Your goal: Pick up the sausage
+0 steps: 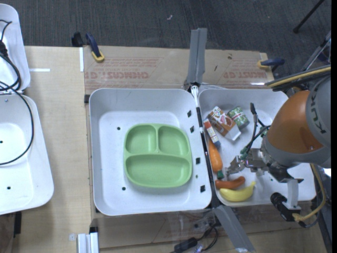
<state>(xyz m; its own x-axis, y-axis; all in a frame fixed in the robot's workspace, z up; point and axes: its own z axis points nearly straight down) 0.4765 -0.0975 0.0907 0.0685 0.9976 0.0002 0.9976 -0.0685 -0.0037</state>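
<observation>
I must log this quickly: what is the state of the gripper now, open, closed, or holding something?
Gripper: over the right bin, just above the sausage; whether it is open or closed cannot be told, and nothing is seen held.

sausage (230, 183) behind banana (236, 194) — right bin (274, 96)

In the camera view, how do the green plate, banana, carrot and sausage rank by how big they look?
1. Green plate, by far the largest.
2. Banana and carrot, too alike to separate.
3. Sausage, slightly smaller.
</observation>
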